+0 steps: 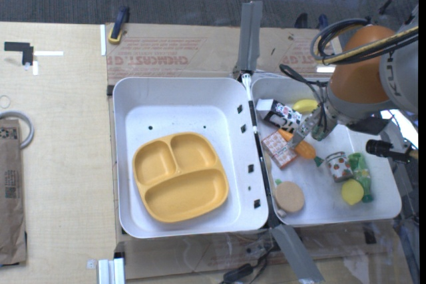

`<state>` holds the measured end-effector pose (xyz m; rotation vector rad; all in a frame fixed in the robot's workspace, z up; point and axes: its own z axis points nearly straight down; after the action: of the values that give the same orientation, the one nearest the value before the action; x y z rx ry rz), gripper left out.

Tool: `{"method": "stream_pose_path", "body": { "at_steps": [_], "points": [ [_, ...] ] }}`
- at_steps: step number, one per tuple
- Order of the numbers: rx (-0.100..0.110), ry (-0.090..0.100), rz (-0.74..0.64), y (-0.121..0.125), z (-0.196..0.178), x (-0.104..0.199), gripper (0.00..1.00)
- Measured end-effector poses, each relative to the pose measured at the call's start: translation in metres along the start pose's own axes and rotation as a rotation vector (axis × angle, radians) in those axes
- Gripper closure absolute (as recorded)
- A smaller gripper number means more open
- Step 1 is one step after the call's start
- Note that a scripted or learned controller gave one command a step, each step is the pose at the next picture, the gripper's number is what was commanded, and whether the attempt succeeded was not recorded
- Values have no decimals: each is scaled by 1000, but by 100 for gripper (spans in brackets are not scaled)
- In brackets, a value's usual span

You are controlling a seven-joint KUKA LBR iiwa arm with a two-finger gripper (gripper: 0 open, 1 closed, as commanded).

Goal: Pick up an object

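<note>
The right bin (pixel 327 204) holds several small objects. An orange carrot-like piece (pixel 305 149) lies near its middle, next to a small red patterned box (pixel 279 149). A black-and-white spotted carton (pixel 283 117) and a yellow banana (pixel 306 105) lie toward the back. My gripper (pixel 306 131) is low in this bin, just above the orange piece and beside the spotted carton. Whether it touches either one is hidden by the gripper's body.
A round tan disc (pixel 289 197) lies at the right bin's front left. A red-and-white toy (pixel 337 167), a green item (pixel 360 167) and a yellow lemon (pixel 353 192) lie at its right. The left bin (pixel 123 143) holds a yellow divided plate (pixel 180 176).
</note>
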<state>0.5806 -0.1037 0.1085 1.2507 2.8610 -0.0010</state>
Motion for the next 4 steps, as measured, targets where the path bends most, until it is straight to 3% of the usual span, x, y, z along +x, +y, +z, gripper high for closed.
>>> {"method": "stream_pose_path", "body": {
  "at_steps": [1,2,3,4],
  "points": [
    [9,13,265,71,-83,2,100],
    [9,14,265,71,-83,2,0],
    [12,13,464,-1,-78,-68,0],
    [8,8,517,2,6,-109,0]
  ]
}}
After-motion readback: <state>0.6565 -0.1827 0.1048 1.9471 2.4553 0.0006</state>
